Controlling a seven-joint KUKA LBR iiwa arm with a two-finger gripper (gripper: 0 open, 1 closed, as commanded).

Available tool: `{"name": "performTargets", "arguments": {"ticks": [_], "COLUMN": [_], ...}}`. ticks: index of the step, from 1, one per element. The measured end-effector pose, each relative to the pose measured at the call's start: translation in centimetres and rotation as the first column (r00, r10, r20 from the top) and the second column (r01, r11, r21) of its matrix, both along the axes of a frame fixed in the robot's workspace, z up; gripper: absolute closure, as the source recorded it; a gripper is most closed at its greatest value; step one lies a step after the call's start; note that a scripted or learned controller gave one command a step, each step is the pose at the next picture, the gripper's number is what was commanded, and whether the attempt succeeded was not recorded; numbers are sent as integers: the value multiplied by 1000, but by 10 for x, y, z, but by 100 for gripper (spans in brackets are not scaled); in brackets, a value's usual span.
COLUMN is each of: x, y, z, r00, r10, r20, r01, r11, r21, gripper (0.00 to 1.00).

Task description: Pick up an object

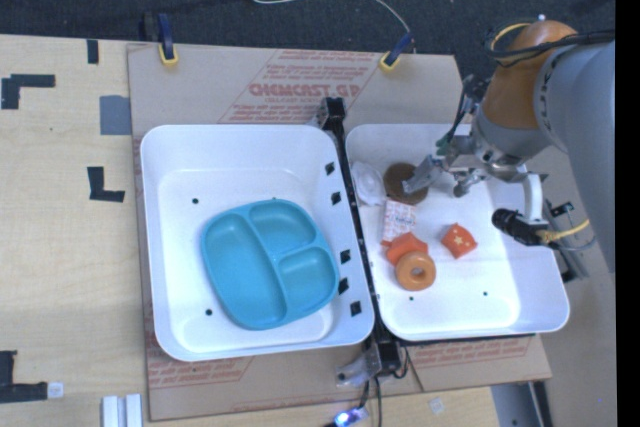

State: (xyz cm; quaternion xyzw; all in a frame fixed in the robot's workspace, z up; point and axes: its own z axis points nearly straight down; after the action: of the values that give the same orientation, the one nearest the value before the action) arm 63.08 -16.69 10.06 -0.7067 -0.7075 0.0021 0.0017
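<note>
Camera view: pincer [447,177] beside brown disc [400,181].

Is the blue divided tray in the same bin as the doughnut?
No, the blue tray lies in the left bin; the doughnut is in the right bin.

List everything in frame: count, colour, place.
bins: 2, white, side by side on the bench
divided tray: 1, light blue, left bin
brown disc: 1, right bin, upper left
paper packet: 1, white and red, right bin
orange ring: 1, right bin, centre
orange-red block: 1, right bin
clamps: 2, blue-yellow, board's far edge
arm: 1, grey and orange, from the right
gripper: 1, over right bin, beside brown disc
</note>
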Motion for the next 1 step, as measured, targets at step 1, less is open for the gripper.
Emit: {"name": "performTargets", "arguments": {"ticks": [1], "x": [1], "y": [1], "z": [13], "r00": [1000], "r10": [1], "r20": [3], "r01": [-1], "r11": [1000], "r21": [0], "gripper": [100]}}
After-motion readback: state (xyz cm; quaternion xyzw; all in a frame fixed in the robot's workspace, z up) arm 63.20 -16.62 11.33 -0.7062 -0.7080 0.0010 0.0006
